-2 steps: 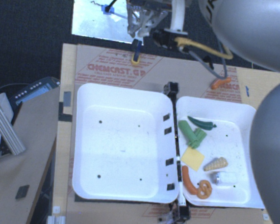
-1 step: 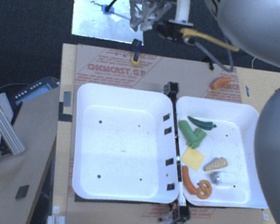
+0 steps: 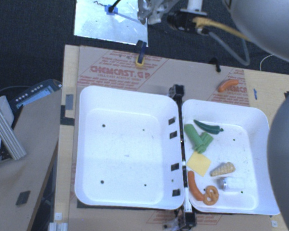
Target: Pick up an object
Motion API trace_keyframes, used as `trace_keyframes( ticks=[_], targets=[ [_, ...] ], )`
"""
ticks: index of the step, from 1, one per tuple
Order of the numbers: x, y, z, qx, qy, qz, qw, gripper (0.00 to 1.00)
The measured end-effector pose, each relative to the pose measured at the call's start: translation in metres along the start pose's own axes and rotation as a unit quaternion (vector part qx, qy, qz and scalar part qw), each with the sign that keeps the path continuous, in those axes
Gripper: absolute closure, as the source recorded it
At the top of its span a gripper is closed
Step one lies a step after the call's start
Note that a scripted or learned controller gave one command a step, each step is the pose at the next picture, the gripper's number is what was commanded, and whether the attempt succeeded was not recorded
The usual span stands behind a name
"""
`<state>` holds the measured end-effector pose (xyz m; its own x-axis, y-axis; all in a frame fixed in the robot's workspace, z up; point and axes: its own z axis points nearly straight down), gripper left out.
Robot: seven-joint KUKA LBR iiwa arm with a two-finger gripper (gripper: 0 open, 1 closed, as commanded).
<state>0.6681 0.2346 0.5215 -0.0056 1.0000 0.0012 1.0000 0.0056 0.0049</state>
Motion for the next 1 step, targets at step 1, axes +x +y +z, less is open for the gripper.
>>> trace_keyframes(
  ticks=[1],
  targets=[
    [-0.0013, -0.0004, 0.0971, 0.006, -0.002, 0.003, 1.0, 1.0]
  ],
)
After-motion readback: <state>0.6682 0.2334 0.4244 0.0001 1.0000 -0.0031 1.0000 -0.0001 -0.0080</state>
